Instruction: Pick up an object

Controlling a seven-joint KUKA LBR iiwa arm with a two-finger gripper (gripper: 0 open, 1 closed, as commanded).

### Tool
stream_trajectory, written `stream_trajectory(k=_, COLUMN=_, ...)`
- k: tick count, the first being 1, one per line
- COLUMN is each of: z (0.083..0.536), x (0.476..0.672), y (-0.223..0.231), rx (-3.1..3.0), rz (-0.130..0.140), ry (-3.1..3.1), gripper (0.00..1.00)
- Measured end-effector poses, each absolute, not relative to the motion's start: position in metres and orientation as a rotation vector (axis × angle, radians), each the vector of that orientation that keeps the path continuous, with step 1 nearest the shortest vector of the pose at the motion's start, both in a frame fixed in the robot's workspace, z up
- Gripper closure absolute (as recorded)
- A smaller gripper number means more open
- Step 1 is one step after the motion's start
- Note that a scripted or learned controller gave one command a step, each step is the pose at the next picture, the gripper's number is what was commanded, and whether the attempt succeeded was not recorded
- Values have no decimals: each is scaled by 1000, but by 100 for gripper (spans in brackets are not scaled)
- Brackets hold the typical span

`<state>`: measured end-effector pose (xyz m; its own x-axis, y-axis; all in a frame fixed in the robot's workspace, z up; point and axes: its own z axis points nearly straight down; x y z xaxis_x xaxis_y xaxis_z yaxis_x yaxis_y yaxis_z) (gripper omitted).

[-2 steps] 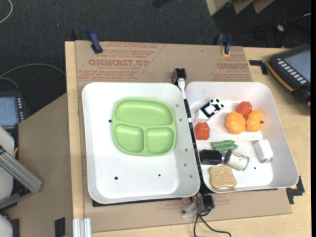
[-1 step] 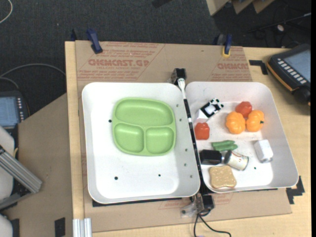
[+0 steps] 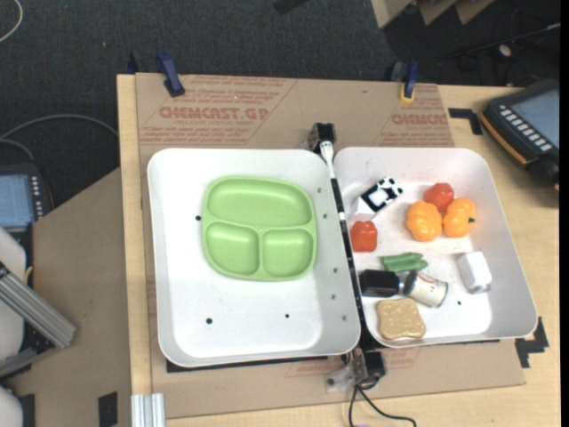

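The right bin [image 3: 498,310] holds several small objects. A black-and-white patterned piece [image 3: 381,195] lies near the back. Beside it sit a red tomato-like piece [image 3: 439,194] and two orange pieces [image 3: 424,221] [image 3: 460,218]. A small red item [image 3: 364,235] rests by the bin's left wall. A green pod [image 3: 404,261], a black block [image 3: 379,283], a small can [image 3: 427,290], a white cylinder [image 3: 474,271] and a slice of toast [image 3: 400,320] lie toward the front.
The left bin [image 3: 178,318] holds a green divided plate [image 3: 260,228]. Both bins sit on a brown board [image 3: 267,105] held by clamps [image 3: 169,74] [image 3: 408,82]. A tablet-like device [image 3: 529,127] lies at the right edge.
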<state>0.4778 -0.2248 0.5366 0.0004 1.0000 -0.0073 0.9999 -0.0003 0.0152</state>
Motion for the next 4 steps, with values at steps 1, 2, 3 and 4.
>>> stream_trajectory(k=1, z=441, x=507, y=-223, rx=2225, rz=-5, ry=2226, gripper=100)
stream_trajectory(k=2, z=542, x=478, y=-225, rx=2212, rz=8, ry=2211, gripper=100)
stream_trajectory(k=3, z=424, x=521, y=-222, rx=2227, rz=-7, ry=2231, gripper=100)
stream_trajectory(k=4, z=541, x=477, y=-225, rx=2212, rz=9, ry=2209, gripper=100)
